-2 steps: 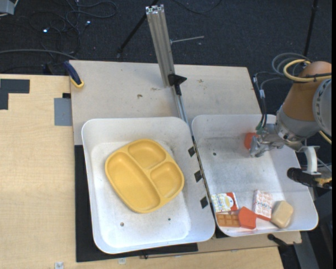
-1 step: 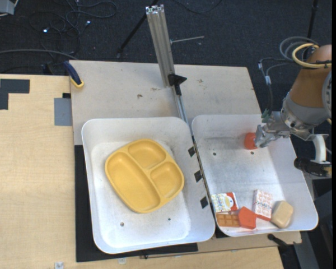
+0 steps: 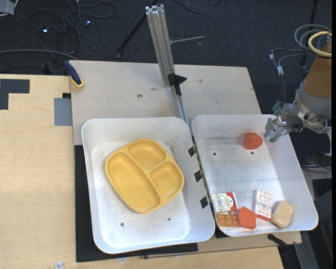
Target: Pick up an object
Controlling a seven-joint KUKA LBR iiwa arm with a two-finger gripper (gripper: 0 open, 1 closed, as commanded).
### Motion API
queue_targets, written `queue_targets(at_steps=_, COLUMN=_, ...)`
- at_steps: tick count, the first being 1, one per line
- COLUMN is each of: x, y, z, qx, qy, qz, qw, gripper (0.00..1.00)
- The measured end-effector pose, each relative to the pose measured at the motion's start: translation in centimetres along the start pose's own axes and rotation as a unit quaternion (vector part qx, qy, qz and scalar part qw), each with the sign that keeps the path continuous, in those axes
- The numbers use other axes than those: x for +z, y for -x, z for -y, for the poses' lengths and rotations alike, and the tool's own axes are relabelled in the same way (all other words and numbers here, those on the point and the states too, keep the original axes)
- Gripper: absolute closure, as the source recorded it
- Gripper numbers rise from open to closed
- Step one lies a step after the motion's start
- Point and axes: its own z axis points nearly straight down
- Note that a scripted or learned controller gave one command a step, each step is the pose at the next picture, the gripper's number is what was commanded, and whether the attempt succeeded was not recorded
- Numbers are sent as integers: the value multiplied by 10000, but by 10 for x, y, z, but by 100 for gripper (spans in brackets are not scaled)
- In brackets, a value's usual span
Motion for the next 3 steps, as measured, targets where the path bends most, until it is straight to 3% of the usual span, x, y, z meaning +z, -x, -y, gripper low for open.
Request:
queue_targets(at_steps=1, x=-38, y=1, z=-1, qx=-19, qy=2, qz=-1, qw=10000, gripper=100)
queue_targets(at_steps=3, x=-45, y=-103, z=-15, qx=-40, qy=-21, qz=-18, qw=10000, gripper=100)
